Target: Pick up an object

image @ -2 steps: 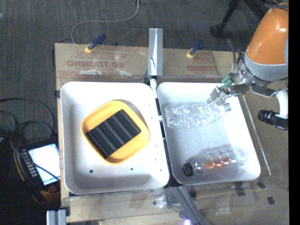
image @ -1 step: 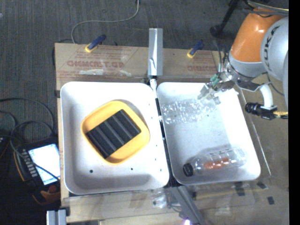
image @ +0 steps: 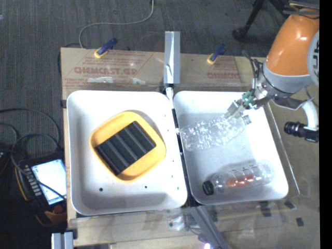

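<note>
My gripper [image: 240,109] hangs over the back right part of the right bin [image: 270,139], below the orange wrist band. It sits right at the far end of a crushed clear plastic bottle [image: 210,133], which lies slantwise across the bin's middle. A second clear bottle [image: 238,179] with a black cap and orange contents lies along the bin's front wall. In the left bin [image: 83,113] rests a yellow pad with a black ribbed centre [image: 127,145].
A metal divider post [image: 171,61] stands at the back between the bins. Two blue-and-yellow clamps [image: 105,47] hold the cardboard backing. A tablet [image: 44,176] and cables lie on the floor at the left.
</note>
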`<action>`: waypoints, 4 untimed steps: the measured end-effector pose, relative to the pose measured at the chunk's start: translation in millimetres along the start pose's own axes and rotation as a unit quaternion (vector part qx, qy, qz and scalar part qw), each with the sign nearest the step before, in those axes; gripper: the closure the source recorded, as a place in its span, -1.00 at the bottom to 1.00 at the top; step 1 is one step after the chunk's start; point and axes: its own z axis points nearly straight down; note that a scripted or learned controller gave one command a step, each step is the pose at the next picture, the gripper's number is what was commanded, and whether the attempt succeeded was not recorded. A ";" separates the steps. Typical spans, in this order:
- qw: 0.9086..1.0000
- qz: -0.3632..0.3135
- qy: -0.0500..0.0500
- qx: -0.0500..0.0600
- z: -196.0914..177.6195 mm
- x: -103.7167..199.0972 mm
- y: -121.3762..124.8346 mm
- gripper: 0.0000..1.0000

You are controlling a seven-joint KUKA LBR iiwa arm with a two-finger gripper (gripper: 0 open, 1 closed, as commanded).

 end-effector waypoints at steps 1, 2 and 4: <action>0.992 -0.127 0.000 -0.001 29.9 -42.9 44.9 1.00; 0.977 -0.215 -0.003 -0.002 24.5 -10.3 76.6 1.00; 0.977 -0.212 0.001 -0.001 100.2 15.7 34.6 -1.00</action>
